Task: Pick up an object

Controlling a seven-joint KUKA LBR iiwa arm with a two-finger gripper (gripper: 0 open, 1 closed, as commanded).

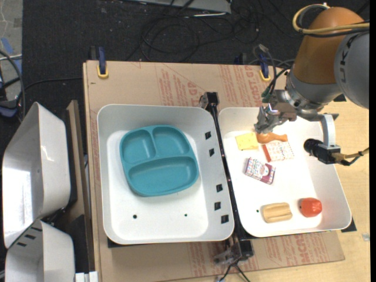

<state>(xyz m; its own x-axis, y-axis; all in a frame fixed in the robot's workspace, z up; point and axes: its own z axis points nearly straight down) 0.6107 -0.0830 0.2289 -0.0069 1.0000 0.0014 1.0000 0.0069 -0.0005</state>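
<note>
The orange piece (274, 138) lies in the far part of the right bin (335, 184), a small, flattish, carrot-coloured thing with one end tucked under the pincer (268, 124) and the other pointing right. It looks to be the target, since the pincer is right down on it, though that is my guess. I cannot tell how the pincer's tips stand: they are a dark blur from up here, and nothing shows clearly clamped between them. So the pick looks begun but not done; the piece seems to rest on the bin floor, and the grasp and the lift are both left to do. Just left of it lies a yellow square (247, 141), touching or nearly so, and just near of it a white card (278, 151) with red print. Nearer again sits a pink packet (259, 171), tilted, and along the near wall a tan bun (276, 212) beside a red ball (310, 206). The grey arm (329, 51) with its orange band reaches in from the right. The left bin (111, 157) holds a teal tray (158, 160), well apart from all this, and both bins sit on the bench (147, 81).
</note>
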